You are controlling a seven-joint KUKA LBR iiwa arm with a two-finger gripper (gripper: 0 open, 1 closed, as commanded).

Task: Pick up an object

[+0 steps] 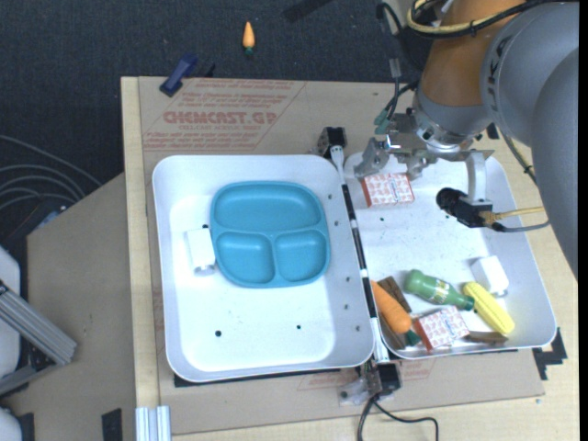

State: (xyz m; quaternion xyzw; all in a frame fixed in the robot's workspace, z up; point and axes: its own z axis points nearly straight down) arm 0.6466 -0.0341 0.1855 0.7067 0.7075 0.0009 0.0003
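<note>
- Red-and-white packet [387, 190] lies flat in the far part of the right bin [537, 283], close to the wall the two bins share.
- Grey gripper [390, 158] hangs just over the packet's far edge. The packet lies just on the near side of it, and from this slant I cannot tell whether the two touch.
- Whether the gripper is open or closed cannot be told, as its tip is a blur of metal against the white bin.
- Orange band of the arm [459, 58] sits above the gripper, and the grey arm reaches in from the right.
- Well apart from the gripper, a cluster lies along the near side of the right bin: an orange carrot [393, 312], a green bottle [436, 288], a yellow corn cob [489, 309] and a second red-and-white packet [441, 327].
- White block [490, 272] rests just beyond the corn cob, near the bin's right wall.
- Blue divided plate [271, 232] sits in the left bin [266, 338], with a small white piece [197, 249] touching its left side.
- Brown board [230, 108] with red print lies under both bins.
</note>
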